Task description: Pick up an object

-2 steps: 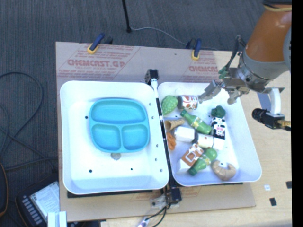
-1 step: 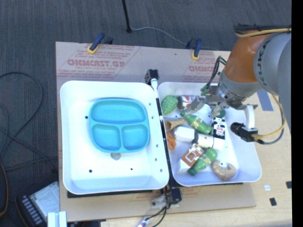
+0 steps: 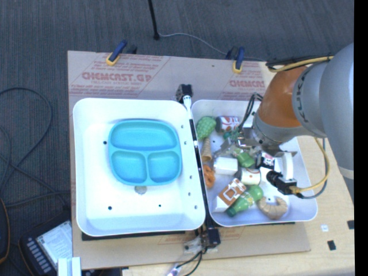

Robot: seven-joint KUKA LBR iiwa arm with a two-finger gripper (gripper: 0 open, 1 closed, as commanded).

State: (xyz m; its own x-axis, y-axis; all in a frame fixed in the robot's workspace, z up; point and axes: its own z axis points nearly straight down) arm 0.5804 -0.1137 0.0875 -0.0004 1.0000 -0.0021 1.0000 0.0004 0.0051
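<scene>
dark grey carpet all round, cables trailing over it, and a brown board (image 3: 149, 76) clamped flat on the tabletop with two blue-and-yellow clamps (image 3: 117, 52) at its far edge. on it sit two white bins side by side. the left bin (image 3: 92, 154) carries a blue divided tray (image 3: 145, 152) and one small brownish bit just beside the tray's near edge. the right bin (image 3: 307, 209) is crowded: a green leafy piece (image 3: 205, 126), a white block (image 3: 225, 165), an orange-and-white box (image 3: 230, 192), a green bottle (image 3: 246, 200), a tan shell-like lump (image 3: 273, 207) (all jammed close). the arm (image 3: 313, 105) hangs over the far side of that heap, tool (image 3: 248, 148) down among the pieces; cannot tell how wide it stands or whether it has anything.
</scene>
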